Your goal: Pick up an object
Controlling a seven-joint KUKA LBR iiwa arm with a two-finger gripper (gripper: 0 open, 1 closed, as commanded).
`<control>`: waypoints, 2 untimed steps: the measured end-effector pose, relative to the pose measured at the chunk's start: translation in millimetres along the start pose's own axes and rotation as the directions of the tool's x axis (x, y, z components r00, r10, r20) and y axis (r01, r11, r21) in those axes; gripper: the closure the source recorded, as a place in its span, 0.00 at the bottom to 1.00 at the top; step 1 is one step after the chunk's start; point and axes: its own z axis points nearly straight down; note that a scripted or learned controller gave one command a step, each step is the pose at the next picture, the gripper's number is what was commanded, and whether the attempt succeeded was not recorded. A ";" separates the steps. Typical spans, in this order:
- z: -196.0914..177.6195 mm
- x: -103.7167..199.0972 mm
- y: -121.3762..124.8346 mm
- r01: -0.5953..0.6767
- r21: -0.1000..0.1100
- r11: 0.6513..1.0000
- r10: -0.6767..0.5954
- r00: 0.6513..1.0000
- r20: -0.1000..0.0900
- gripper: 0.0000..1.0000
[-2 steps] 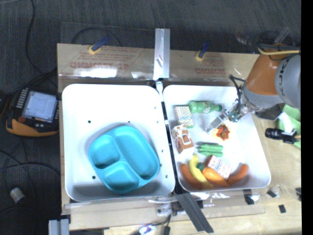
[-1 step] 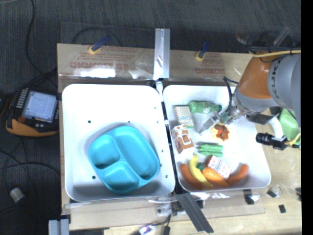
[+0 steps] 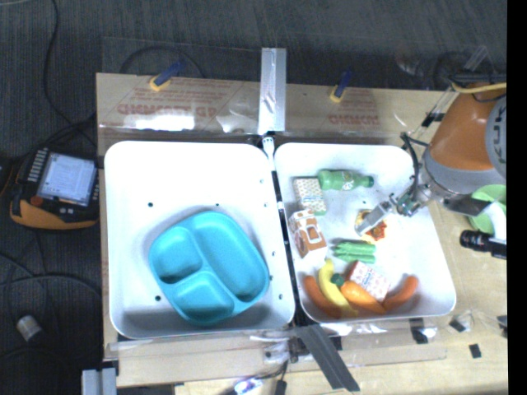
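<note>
Nearest, toy banana [image 3: 328, 279] looks light, stiff, slippery — grip mid-body; end effector [image 3: 377, 217] low above a small packet [image 3: 368, 221], spread indiscernible.

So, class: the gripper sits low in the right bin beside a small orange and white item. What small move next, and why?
Probably a short descent onto the small orange-and-white packet, since the gripper hovers just at its upper right edge, with the green bottle lying apart.
</note>
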 end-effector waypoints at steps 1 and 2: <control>39.1 -20.0 10.5 -0.221 -0.011 0.975 0.220 0.975 -0.007 0.00; 29.7 -21.9 10.5 -0.221 -0.012 0.975 0.221 0.975 -0.003 1.00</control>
